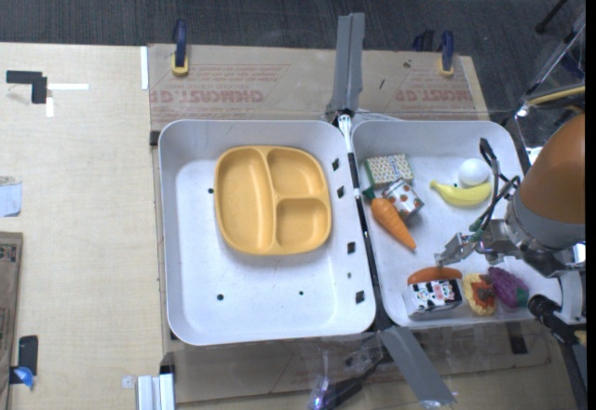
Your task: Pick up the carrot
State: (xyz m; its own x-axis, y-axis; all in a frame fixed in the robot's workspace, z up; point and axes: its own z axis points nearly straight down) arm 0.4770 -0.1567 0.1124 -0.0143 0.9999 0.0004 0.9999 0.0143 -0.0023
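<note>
From above, the tapered orange carrot (394, 223) lies in the right bin (424, 140), near its left wall, beside a small patterned can (403, 198). The metal gripper (456, 250) hovers to the carrot's right, apart from it; whether it is spread or closed is unclear. A smooth, compartmented yellow plate (273, 199) sits in the left bin (186, 240).

Carrot (394, 223) in right bin (424, 134), left of banana (460, 193).

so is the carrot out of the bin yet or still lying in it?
Still in. The carrot lies flat on the right bin floor near its left wall, beside a small can. The hand is apart from it.
</note>
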